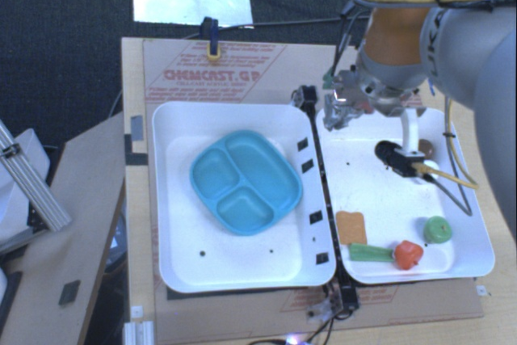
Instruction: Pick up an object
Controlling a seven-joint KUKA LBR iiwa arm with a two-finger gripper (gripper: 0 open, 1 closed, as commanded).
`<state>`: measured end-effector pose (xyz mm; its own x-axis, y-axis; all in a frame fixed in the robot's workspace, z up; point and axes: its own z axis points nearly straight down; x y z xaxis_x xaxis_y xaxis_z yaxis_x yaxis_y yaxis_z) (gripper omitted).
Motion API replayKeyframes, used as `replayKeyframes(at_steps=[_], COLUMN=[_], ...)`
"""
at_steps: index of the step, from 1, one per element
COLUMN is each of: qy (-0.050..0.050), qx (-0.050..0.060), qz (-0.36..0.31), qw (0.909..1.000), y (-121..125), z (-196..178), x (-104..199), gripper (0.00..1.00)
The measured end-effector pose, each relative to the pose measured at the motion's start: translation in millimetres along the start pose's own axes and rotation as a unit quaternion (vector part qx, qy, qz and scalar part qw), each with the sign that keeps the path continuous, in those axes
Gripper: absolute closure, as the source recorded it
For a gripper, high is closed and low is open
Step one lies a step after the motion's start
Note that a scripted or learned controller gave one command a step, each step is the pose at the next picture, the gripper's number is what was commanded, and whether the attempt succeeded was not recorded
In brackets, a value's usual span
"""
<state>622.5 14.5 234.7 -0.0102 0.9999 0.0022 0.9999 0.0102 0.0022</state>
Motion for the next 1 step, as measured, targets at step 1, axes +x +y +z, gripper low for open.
replayKeyframes(at_steps=[1], qy=[0.0], qx=[0.001], qz=[0.0], qw=[1.0], y=[-9.7], z=[6.1], x=[49.1], gripper=[1.0])
